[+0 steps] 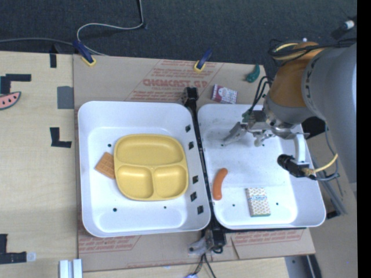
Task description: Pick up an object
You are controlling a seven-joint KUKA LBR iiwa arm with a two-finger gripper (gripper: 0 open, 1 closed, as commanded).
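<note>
Presently: pincer (239, 131) spread wide and holding nothing, low over the right bin (301, 213). Sausage (218, 183) and small box (257, 201) lie nearer that bin's front, apart from it.

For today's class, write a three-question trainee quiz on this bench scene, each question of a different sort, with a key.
1. True or false: the yellow divided plate lies in the right bin.
2. Multiple choice: which thing lies nearest the divider in the right bin? A) the orange sausage B) the small card box C) the tan cracker
3. Fill in: the pincer hovers over the upper part of the ____ bin.

Key: 1. False, the plate is in the left bin. 2. A. 3. right.
</note>
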